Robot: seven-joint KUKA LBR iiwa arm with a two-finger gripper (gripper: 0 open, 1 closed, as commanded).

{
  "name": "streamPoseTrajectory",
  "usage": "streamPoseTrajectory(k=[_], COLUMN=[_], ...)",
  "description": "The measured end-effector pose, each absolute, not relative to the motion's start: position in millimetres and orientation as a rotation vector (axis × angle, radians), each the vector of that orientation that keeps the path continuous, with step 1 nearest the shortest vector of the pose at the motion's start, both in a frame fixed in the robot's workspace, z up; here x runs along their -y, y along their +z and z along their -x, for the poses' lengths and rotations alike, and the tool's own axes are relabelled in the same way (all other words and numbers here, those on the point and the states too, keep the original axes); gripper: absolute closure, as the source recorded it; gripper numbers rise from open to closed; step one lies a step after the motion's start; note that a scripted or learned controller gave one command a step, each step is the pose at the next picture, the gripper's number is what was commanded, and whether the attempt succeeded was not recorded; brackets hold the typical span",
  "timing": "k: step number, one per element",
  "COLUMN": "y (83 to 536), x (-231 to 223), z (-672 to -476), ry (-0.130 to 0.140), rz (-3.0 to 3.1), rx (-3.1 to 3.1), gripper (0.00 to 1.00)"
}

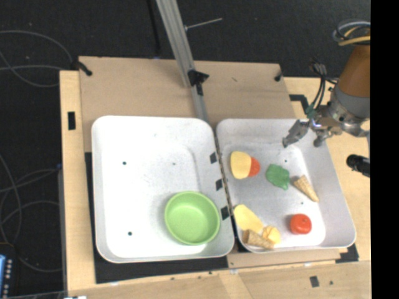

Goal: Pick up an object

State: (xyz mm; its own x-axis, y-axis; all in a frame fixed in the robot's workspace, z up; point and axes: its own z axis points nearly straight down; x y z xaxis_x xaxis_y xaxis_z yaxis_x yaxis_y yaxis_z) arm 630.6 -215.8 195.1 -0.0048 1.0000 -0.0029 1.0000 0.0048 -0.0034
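Hovering claw (pixel 305 133) open above right bin (pixel 333 185) edge.

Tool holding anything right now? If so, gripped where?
Nothing held. The tool hangs over the right bin's upper right corner, fingers apart, nothing between them.

Right bin (pixel 324 167) has the pickable stuff: a yellow-and-orange egg-shaped toy (pixel 243 166) near its left wall, a green lump (pixel 278 176) mid-bin, a tan cone (pixel 305 187) lying flat just right of it, a red tomato-like ball (pixel 300 223), and a yellow-tan piece (pixel 255 227) along the front edge. Left bin (pixel 137 148) holds a green bowl (pixel 192 217), upright.
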Motion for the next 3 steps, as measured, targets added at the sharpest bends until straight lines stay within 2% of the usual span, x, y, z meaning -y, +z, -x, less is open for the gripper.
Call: streamPoseTrajectory(k=[1, 2, 3], y=[146, 161, 222], x=[211, 213, 216], z=[-637.4, -639.5, -649.7], ry=[0.007, 0.002, -0.007], rz=[2.215, 2.217, 2.220], rx=[2.227, 2.237, 2.233], gripper=[0.00, 1.00, 1.00])
